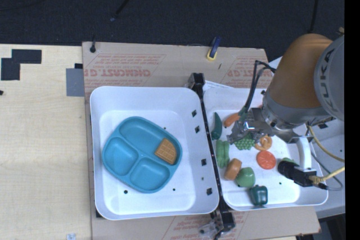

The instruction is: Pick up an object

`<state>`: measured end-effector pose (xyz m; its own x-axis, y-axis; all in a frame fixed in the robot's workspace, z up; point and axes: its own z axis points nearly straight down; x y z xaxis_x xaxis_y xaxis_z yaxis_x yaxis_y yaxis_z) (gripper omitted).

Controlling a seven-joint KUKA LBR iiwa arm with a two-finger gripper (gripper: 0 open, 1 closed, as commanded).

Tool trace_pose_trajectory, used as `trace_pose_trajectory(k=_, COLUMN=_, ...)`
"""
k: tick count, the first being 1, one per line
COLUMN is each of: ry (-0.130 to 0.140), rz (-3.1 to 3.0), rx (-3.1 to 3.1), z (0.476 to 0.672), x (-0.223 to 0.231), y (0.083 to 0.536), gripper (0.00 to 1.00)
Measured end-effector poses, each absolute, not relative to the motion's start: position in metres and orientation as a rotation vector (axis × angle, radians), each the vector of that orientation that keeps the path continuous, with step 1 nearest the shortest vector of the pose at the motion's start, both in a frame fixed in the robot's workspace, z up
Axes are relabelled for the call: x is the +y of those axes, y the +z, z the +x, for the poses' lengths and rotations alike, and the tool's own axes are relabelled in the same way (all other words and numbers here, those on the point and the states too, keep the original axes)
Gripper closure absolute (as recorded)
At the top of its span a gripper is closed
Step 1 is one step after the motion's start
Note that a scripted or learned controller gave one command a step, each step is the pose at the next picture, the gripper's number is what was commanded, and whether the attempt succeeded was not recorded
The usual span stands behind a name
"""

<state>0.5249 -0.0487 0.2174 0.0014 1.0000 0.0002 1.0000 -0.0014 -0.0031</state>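
My gripper (pixel 243 130) hangs low over the upper middle of the right bin (pixel 281 195). It is just above a bumpy green toy vegetable (pixel 245 144) and appears to touch its top. An orange carrot-like piece (pixel 230 119) lies to the gripper's upper left. A dark green piece (pixel 216 125) leans by the bin's left wall. A red tomato (pixel 266 160) and an orange slice (pixel 264 143) sit to the gripper's lower right. I see nothing lifted.
The right bin also holds a pale green piece (pixel 223 153), an orange-brown piece (pixel 232 168), a green pepper (pixel 246 177) and a dark teal pepper (pixel 259 195). In the left bin (pixel 112 99), a blue divided plate (pixel 126 152) carries a waffle (pixel 166 150).
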Motion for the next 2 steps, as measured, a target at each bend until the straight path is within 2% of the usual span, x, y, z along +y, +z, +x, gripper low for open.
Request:
trace_pose_trajectory(k=1, ry=0.003, rz=-2.222, rx=-2.215, z=0.513, x=-0.046, y=0.225, gripper=1.00)
trace_pose_trajectory(k=2, ry=0.004, rz=-2.219, rx=-2.221, z=0.526, x=-0.047, y=0.217, gripper=1.00)
